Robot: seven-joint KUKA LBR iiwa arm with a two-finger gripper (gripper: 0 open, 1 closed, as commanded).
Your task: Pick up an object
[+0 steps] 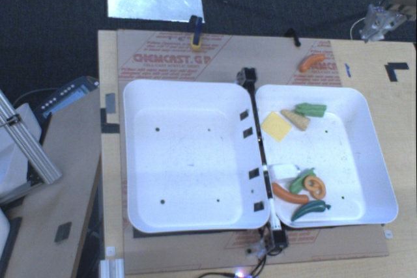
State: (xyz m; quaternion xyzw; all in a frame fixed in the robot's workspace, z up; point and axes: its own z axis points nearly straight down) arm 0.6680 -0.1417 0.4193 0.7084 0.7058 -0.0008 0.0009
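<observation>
- The end effector is hanging at the far right corner, partly cut off by the frame edge; whether it is clenched or released, I cannot tell.
- Toys are lying in the right bin: a yellow block and green pepper far, an orange ring near.
- The left bin is offering open room.
- An orange carrot is resting on the desk, beyond the bins.

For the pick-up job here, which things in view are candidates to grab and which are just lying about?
Candidates, all in the right bin:
yellow square
tan wedge
green piece
orange ring
orange-red stick
dark green pepper

Lying about:
left bin, nothing visible in it
orange piece on the board behind the bins
gripper sits at top right, away from the bins
</observation>
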